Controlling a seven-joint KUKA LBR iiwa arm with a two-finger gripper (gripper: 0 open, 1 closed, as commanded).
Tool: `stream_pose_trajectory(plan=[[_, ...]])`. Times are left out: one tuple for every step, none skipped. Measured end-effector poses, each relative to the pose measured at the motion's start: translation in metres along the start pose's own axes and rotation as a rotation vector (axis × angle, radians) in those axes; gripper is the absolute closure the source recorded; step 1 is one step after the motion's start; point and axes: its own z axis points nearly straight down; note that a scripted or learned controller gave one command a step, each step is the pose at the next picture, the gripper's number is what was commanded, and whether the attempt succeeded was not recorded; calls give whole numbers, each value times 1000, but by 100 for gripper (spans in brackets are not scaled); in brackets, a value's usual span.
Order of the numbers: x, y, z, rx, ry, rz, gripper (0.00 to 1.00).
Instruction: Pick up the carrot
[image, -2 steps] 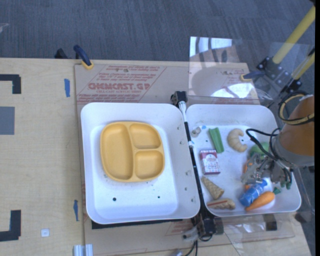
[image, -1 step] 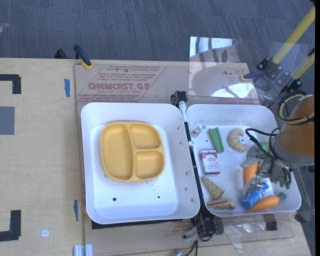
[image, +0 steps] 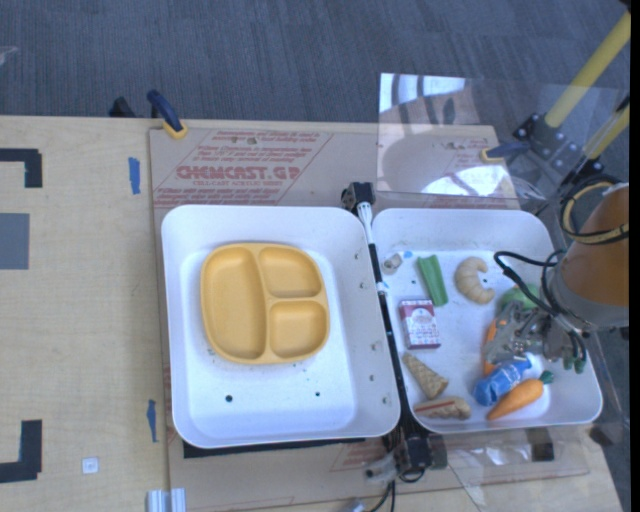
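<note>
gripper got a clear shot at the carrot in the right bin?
Probably yes. The gripper hangs just above the carrot, whose top lies uncovered; a blue bottle touching its left side could crowd the fingers.

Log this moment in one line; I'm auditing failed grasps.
phase: approach | gripper: low in right bin | carrot: lying near front wall, beside blue bottle, not held

Red print on the brown board (image: 240, 160) reads "CHEMCAST GP".

The grey arm reaches in from the right, its pincer (image: 517, 338) lowered, apparently pointing down.
</note>
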Motion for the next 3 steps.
stream_pose_trajectory(plan=[[-1,1,0,-1,-2,0,0],[-60,23,26,6,21,76,0],[-65,24,12,5,8,75,100]])
